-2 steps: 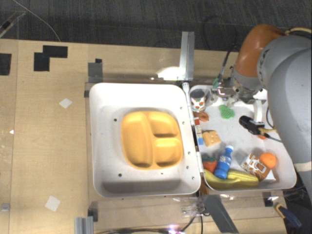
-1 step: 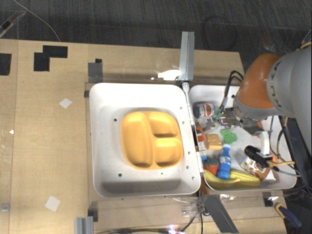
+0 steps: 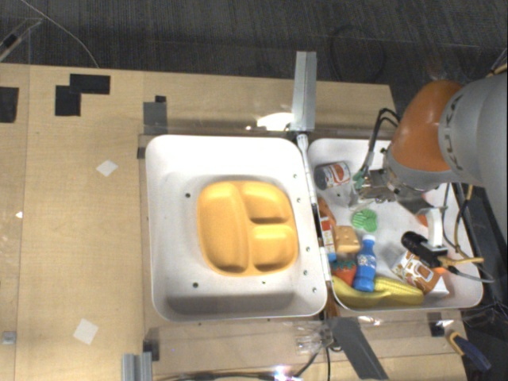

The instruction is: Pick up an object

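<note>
My gripper [image 3: 370,189] hangs over the back of the right bin [image 3: 468,296], below the orange band of the arm. It is just above a green object [image 3: 365,219] and to the right of a small can [image 3: 332,174]. In front of these lie a tan block [image 3: 346,239], a blue bottle [image 3: 366,265], a red piece [image 3: 343,275], a yellow banana [image 3: 385,292] and an orange-and-white carton [image 3: 413,271]. I see nothing between the fingers.
The left bin [image 3: 171,213] holds a yellow divided tray [image 3: 244,225]. A metal post [image 3: 305,94] stands behind the wall between the two bins. The right bin's objects crowd its front and left side.
</note>
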Robot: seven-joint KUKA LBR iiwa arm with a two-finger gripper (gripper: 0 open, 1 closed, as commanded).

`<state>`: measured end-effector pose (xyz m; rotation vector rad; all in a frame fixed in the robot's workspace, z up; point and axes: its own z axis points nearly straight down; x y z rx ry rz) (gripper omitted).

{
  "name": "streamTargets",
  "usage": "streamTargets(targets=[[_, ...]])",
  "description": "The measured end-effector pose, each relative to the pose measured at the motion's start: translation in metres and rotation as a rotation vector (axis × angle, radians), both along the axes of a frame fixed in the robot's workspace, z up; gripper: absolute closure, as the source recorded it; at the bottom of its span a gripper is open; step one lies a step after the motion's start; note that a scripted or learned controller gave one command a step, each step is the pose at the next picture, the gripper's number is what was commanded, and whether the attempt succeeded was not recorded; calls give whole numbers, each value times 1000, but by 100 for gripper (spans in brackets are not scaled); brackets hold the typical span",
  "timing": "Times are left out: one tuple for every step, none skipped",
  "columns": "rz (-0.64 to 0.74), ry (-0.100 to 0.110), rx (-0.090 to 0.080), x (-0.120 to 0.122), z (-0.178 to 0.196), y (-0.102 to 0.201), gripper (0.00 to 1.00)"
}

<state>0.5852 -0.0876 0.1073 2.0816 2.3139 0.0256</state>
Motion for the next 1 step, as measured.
streamTargets(targets=[[2,-5,0,2,12,0,100]])
